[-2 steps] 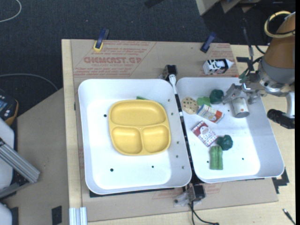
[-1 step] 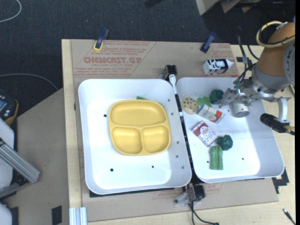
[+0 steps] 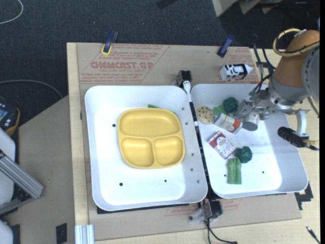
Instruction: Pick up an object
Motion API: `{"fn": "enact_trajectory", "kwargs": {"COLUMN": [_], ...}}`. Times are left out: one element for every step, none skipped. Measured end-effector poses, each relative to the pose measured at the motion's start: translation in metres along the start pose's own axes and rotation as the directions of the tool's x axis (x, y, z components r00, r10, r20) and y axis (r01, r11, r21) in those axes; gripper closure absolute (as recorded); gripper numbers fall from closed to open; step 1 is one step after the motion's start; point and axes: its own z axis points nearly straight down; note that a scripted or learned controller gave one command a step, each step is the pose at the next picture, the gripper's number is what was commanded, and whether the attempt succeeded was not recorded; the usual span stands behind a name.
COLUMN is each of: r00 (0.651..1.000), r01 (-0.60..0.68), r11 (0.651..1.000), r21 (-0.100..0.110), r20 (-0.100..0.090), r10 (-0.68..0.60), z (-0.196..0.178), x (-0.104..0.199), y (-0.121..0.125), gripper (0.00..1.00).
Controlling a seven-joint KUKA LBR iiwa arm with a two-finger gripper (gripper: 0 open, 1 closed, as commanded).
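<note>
dark carpet surrounds a plywood bench (image 3: 152, 60) whose board carries two shallow white bins side by side, pinned down by clamps at the far edge so they keep their place under the fixed camera. left bin (image 3: 101, 136) is taken up by a yellow sectioned tray (image 3: 151, 136) sitting near its middle, with a sliver of something green peeking out behind the tray's far rim. right bin (image 3: 284, 172) holds the loose pieces, which look scattered toward its left half so a grasp has separate targets: a round tan cookie (image 3: 205, 114) near the dividing wall, a dark green lump (image 3: 230, 104) beside it, a small red-and-white bottle (image 3: 227, 121) lying on its side, a red-and-white packet (image 3: 221, 144) lying flat, another dark green piece (image 3: 244, 154), and a light green block (image 3: 233, 170) just below that. any of these could serve as the object to pick up; none is lifted.

arm (image 3: 294, 70) reaches in from the right, its orange band high over the bin's far right corner and its wrist bent downward. gripper (image 3: 250, 117) sits low over the bin, just right of the bottle and close to it. i judge it is lining up on the bottle. whether the claw is spread or closed cannot be told from this angle, and nothing can be seen held.
</note>
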Motion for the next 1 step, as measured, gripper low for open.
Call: {"fn": "enact_trajectory", "kwargs": {"r00": [1.0], "r01": [0.0], "r11": [1.0], "r21": [-0.004], "r20": [0.002], "r10": [0.0], "z": [-0.0122], "x": [-0.0001], "y": [0.001], "gripper": [1.0]}}
